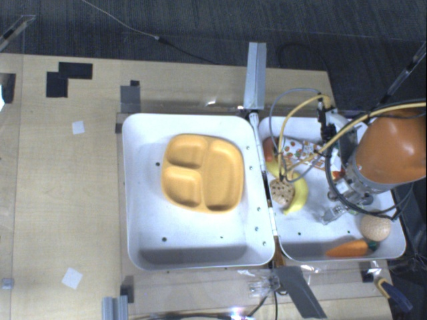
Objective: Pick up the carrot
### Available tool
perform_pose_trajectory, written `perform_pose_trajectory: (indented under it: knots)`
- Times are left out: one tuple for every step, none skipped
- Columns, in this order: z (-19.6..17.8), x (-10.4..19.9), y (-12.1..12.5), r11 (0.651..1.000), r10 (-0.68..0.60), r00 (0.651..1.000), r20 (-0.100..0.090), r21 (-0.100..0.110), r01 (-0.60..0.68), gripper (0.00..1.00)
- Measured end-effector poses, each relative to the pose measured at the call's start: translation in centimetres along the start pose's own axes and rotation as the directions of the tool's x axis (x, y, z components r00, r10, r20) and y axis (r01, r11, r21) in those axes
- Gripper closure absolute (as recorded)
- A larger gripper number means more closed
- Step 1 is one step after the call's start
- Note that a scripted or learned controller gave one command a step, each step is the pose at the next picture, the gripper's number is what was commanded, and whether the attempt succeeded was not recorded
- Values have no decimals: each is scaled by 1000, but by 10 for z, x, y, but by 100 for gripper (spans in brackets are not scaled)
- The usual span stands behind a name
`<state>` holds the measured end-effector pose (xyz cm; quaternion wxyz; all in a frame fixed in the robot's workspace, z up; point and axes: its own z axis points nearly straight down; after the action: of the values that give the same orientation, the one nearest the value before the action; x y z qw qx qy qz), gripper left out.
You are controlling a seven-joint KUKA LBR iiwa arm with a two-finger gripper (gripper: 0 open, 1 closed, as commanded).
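**Carrot lies nearer than the gripper**

Camera view: the carrot (347, 249) lies in the right bin (400, 247), against its near wall, long axis running left-right. The gripper (337, 209) hangs just farther in, above the bin floor; whether it is released or clenched cannot be told. An egg-like ball (375, 228) sits just right of the carrot.

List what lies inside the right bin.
In the right bin: a carrot along the near wall, a beige egg-like ball beside it, a banana and a brown perforated disc. The arm and cables cover the far part.
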<state>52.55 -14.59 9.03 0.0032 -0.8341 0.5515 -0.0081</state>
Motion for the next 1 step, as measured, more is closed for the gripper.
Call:
perform_pose_trajectory:
  knots:
    - [1, -23, -27, 937, -350, 937, 5, -3, 350, 100]
